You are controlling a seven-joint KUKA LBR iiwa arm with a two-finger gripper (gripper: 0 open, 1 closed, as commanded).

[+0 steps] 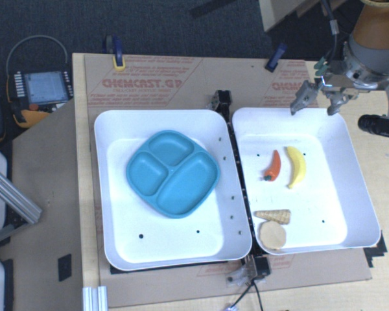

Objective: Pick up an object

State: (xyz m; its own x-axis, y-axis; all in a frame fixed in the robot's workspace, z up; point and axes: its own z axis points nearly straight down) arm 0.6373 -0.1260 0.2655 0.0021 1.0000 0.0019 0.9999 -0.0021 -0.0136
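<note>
Left bin [110, 238]: blue divided plate [173, 172], near the middle. Right bin [350, 225]: orange-red carrot [272, 166] just beside yellow banana [295, 166]; nearer the front, cone [273, 216] touching a round biscuit [272, 235]. Gripper [316, 102] above the right bin's far rim, jaws spread, pinching nothing

Glossy blue plastic plate [173, 172]; smooth white plastic bins [110, 232]; matt brown cardboard sheet [155, 83]; metal gripper [318, 102].
</note>
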